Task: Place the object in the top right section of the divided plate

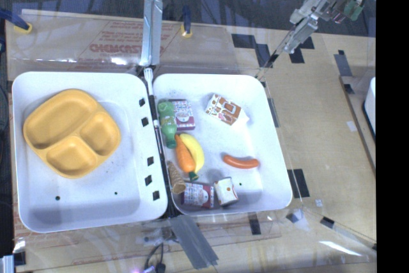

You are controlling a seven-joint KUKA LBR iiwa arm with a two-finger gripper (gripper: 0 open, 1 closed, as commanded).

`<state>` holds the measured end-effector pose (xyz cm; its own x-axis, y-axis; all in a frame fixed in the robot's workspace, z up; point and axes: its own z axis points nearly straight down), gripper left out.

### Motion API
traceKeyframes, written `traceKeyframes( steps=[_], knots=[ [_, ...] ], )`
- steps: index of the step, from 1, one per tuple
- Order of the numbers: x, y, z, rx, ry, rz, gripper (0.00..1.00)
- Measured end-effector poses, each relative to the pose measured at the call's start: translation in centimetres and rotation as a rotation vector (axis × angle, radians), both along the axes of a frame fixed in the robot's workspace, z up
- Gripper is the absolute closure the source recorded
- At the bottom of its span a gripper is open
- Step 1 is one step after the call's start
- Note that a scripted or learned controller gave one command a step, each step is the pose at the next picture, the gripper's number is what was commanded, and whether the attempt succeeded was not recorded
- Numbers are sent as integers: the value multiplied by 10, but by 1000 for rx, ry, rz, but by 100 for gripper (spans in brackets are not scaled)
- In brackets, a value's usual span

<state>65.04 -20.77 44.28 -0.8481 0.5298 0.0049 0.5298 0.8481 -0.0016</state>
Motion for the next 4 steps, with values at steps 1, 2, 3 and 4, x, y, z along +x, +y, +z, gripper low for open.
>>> traceKeyframes(
  steps=[1, 2, 3, 4],
  knots=[
    [0, 0, 0, 2, 0, 344, 0],
    [0, 0, 0, 3, 0, 529, 0],
    [6, 0, 2, -4, -11, 766, 0],
    [7, 0, -26, -1, -6, 895, 0]
  ],
)
